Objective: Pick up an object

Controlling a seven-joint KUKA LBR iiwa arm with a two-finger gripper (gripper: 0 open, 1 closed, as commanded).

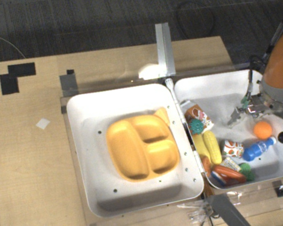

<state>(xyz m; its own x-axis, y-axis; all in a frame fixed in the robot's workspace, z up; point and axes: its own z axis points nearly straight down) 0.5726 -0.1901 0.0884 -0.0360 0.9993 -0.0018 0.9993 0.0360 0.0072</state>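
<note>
Right bin (219, 90): toys lie heaped along its left wall, leaving the orange ball (262, 129) and blue bottle (257, 150) apart, easier to reach. Gripper (239, 113) hovers above bare floor, near the ball; whether it is released or clenched cannot be told. Left bin (85, 146) holds a yellow tray (139, 148).

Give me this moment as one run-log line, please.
arm: over right bin | gripper: above bare floor, nothing seen held | orange ball: beside it | left bin: yellow tray
</note>
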